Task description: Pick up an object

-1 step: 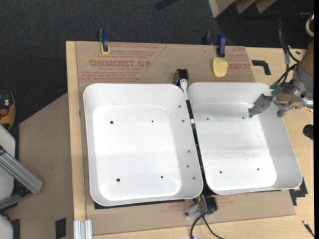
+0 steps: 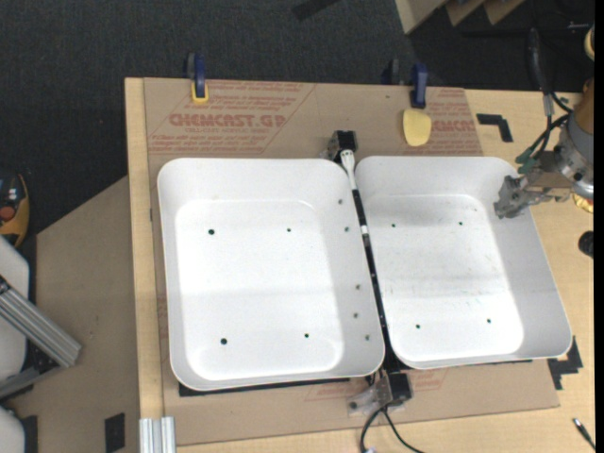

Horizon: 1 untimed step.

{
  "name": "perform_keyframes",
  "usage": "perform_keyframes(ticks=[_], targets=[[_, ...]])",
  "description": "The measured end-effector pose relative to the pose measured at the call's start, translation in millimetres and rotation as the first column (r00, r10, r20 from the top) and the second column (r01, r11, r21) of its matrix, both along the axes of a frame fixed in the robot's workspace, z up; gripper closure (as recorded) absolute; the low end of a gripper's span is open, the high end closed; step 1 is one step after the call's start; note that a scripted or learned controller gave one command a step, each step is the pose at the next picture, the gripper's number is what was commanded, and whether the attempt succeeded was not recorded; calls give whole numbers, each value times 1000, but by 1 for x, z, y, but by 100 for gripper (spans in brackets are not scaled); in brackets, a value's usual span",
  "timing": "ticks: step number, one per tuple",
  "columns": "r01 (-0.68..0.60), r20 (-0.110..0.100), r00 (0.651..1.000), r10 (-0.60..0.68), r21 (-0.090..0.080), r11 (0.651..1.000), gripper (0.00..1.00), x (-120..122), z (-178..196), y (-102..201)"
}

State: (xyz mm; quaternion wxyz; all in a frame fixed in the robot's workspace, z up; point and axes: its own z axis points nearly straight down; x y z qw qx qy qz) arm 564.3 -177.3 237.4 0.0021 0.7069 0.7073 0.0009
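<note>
Hovering over the upper-right rim of the right bin (image 2: 543,253), at about two o'clock from that bin's centre, the gripper (image 2: 510,201) waits while I hunt for something to pick. I cannot make out any object on the white floor of the right bin or of the left bin (image 2: 170,253), so I judge no direction for the coming reach can be fixed yet. Its state I cannot tell: the tip is small and blurred, and the arm (image 2: 576,149) is cut off at the frame's three o'clock edge.
</note>
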Motion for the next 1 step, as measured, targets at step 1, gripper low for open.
perform_keyframes(ticks=[1], targets=[[-7, 15, 1000, 7, -1, 1000, 100, 26, 133, 46]])
